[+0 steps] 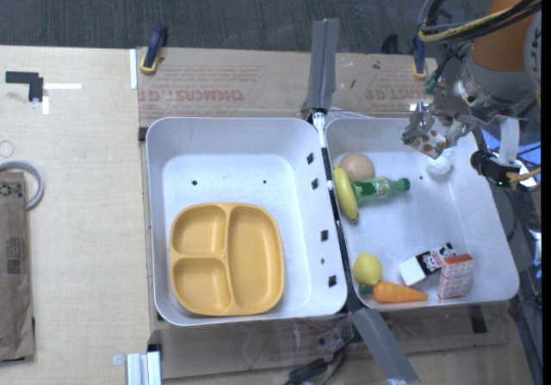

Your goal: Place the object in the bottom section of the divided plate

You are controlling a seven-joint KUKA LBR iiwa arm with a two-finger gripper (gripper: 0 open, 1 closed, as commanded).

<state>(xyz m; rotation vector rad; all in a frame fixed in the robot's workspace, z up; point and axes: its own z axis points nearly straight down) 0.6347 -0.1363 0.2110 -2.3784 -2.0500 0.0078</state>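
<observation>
Two white bins sit side by side; nearest in the right bin [482,228] lie a carrot [399,293], a lemon [368,269] and two small cartons [441,270]; farther back, a banana [346,193] lies beside a green bottle [379,189]. The left bin [172,151] bears the yellow divided plate [227,206], its long axis running near to far, with its bottom section at the near-left corner. Farthest, over the right bin's back corner, the gripper [428,135] hangs raised with its jaws seemingly clenched on a small red-and-white object [434,145], though the grasp is hard to read at this size. The target lies left of the jaws and nearer, well apart, across the wall between the bins; the coming move likely calls for a long diagonal carry, then a lowering.
</observation>
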